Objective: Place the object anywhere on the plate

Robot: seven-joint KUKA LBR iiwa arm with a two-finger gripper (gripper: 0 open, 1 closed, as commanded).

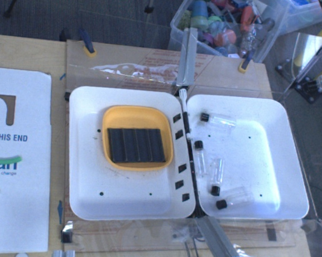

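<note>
A yellow square plate (pixel 138 116) sits in the left white bin (pixel 85 158). A dark ribbed rectangular block (pixel 136 145) lies flat on the plate, covering most of its middle. In the right white bin (pixel 270 162) lie several clear plastic vials with black caps: one near the back left (pixel 217 120), one in the middle (pixel 217 175), one at the front (pixel 233 197).
A divider with black clips (pixel 182 155) runs between the two bins. A white printed board (pixel 13 157) lies on the bench at the left. A clear tub of colourful objects (pixel 226 19) stands behind the bins.
</note>
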